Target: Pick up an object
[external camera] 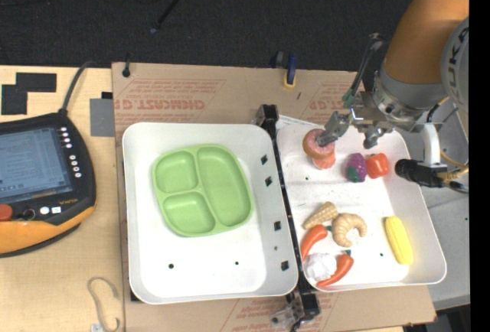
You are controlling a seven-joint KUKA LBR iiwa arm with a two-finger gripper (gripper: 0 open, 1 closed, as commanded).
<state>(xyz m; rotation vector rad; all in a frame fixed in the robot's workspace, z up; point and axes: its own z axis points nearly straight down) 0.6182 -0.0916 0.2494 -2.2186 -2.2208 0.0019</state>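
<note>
A: Near to far, what lies in the right bin [429,262]?

B: Two red chillies [312,239], one white lump [322,265], one yellow corn cob [397,239], one croissant [349,227], one pale corn piece [321,213]; farther, one purple item [355,167], one red pepper [377,165], one pink-orange cup [319,148]. The left bin [145,262] bears one green divided plate [203,190].

A: And the gripper [351,131]?

B: Jaws spread, nothing between them, above the far items. It would do well to centre on a single object, likely the cup, before descending and closing.

Even overhead light, soft shadows (white bins [145,170] slightly glaring), mild blur.
</note>
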